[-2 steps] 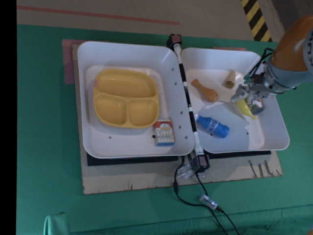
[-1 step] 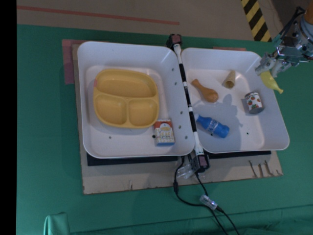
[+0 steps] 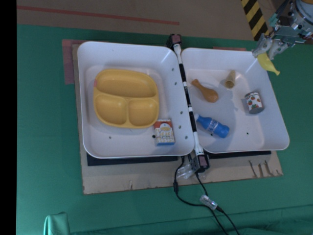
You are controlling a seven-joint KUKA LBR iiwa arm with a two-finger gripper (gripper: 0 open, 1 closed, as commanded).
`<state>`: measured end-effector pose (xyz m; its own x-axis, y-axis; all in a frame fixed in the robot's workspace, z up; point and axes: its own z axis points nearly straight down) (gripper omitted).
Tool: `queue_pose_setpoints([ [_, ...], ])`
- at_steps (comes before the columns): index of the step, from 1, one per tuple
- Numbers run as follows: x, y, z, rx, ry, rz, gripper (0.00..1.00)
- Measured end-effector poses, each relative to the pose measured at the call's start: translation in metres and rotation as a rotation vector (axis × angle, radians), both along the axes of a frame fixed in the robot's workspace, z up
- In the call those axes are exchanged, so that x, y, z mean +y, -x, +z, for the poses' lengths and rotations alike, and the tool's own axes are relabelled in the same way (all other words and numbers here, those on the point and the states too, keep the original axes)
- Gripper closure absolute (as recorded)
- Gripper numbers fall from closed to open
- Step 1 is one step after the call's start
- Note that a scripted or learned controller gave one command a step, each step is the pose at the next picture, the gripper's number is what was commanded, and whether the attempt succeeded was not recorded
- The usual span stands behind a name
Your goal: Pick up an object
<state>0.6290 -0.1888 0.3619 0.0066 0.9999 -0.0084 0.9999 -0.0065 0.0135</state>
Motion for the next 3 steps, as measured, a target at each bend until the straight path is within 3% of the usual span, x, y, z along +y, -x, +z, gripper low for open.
queue_pose_setpoints([
  [1, 0.04, -0.05, 0.003, 0.0, -0.001, 0.001, 1.0],
  [2, 0.046, -0.039, -0.016, 0.006, -0.003, -0.002, 1.0],
  [3, 0.029, 0.008, -0.009, 0.003, -0.004, -0.002, 1.0],
])
